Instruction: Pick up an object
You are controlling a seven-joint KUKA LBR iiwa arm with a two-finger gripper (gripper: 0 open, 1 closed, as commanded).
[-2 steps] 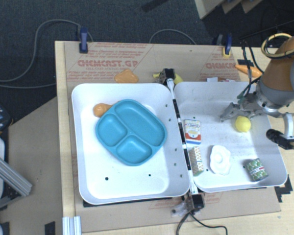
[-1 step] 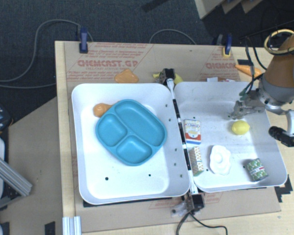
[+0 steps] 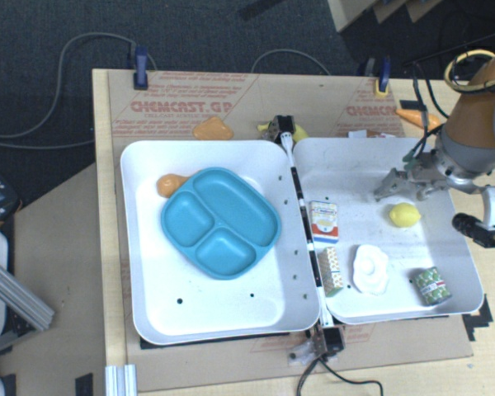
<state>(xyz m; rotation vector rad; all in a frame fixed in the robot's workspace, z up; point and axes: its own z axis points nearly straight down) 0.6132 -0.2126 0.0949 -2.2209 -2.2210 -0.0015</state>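
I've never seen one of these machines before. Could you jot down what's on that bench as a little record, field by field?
Left bin: blue divided plate, with an orange item tucked at its upper left edge
Right bin: yellow lemon-like ball, white fried-egg toy, small carton, patterned packet, small green can
Arm: reaches in from the right, gripper over the right bin's upper part, just above the yellow ball
Held: nothing seen in the gripper
Behind the bins: orange pieces on the board

A robotics lab; clamped bench [image 3: 231, 97], cables [image 3: 74, 48], twin bins [image 3: 140, 221].
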